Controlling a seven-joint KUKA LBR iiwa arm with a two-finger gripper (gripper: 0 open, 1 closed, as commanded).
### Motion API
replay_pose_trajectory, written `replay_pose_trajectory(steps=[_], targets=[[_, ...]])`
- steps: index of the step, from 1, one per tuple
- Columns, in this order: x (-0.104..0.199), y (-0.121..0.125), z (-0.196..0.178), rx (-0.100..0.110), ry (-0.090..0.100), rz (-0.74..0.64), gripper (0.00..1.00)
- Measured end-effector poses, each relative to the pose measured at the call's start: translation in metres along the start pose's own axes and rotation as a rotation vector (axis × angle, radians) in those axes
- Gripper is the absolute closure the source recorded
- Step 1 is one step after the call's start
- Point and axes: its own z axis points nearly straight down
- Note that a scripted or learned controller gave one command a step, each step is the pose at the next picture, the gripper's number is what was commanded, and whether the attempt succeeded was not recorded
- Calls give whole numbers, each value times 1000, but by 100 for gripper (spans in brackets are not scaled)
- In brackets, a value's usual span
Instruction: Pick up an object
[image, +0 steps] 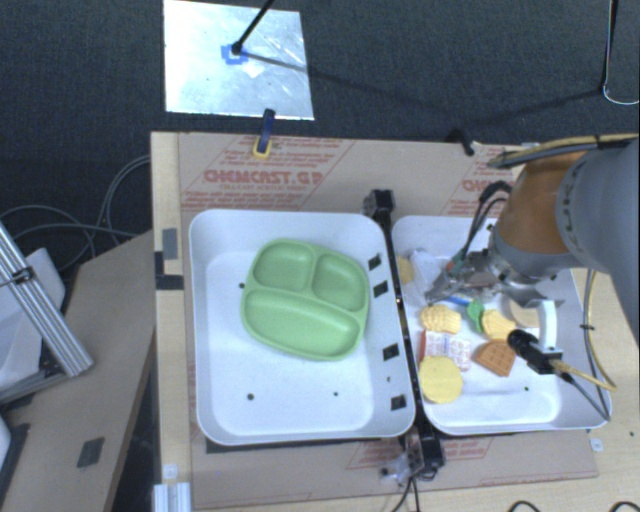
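Several toy foods (441, 320) crowd just beneath the end effector (466, 278); its closure I cannot tell, so a descent may nudge neighbours aside.

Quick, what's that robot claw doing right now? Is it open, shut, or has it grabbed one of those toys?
Gripper: low in the right bin, above the toy food pile; open, shut or holding something cannot be told from this view.
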Motion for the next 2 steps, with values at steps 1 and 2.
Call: replay_pose_trajectory(steps=[1, 2], targets=[[4, -3, -4, 11, 7, -1, 100], [4, -2, -68, 11, 8, -5, 100]])
